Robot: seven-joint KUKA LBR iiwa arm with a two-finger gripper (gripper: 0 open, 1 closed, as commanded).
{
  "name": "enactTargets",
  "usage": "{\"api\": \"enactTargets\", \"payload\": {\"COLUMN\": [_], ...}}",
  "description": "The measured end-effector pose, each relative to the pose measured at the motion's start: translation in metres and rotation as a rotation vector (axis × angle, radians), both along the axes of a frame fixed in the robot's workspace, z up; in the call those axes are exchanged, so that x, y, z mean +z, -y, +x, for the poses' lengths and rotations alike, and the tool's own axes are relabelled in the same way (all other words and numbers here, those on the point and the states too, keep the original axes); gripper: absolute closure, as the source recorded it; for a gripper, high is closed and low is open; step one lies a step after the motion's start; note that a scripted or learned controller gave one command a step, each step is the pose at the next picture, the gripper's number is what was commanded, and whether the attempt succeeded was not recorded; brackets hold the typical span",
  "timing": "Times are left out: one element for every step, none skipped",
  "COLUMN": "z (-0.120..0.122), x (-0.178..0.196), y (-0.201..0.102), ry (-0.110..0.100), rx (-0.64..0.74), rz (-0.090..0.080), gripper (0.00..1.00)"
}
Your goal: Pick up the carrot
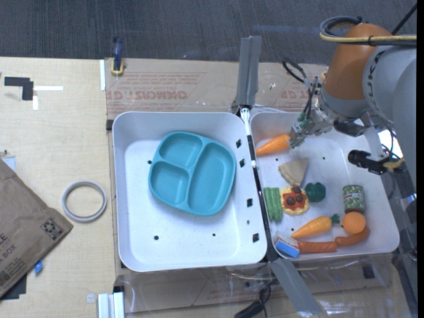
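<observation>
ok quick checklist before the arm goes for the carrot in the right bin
1. Target in view: ok. One carrot lies at the right bin's upper left, by the divider.
2. End effector position: ok. It sits at that carrot's thick end.
3. Carrot gripped: cannot tell; contact is too small to resolve.
4. Right target: not ok. A second carrot lies lower, beside the orange.
5. Space around target: ok. The bread slice lies apart, just below.
6. Blue plate: ok, in the left bin.
</observation>
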State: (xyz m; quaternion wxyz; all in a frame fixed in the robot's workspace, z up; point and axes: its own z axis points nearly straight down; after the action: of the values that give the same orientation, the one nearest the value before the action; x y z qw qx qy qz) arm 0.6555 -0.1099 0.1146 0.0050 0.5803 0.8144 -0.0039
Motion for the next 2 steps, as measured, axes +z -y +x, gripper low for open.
{"api": "enactTargets", "payload": {"z": [0.004, 0.0039], "x": [0.0778, 0.0776], "y": [-0.0423, -0.0423], "ry": [-0.002, -0.002], "rx": [0.052, 0.051], "rz": [0.011, 0.011], "gripper": [1.0, 0.0]}}
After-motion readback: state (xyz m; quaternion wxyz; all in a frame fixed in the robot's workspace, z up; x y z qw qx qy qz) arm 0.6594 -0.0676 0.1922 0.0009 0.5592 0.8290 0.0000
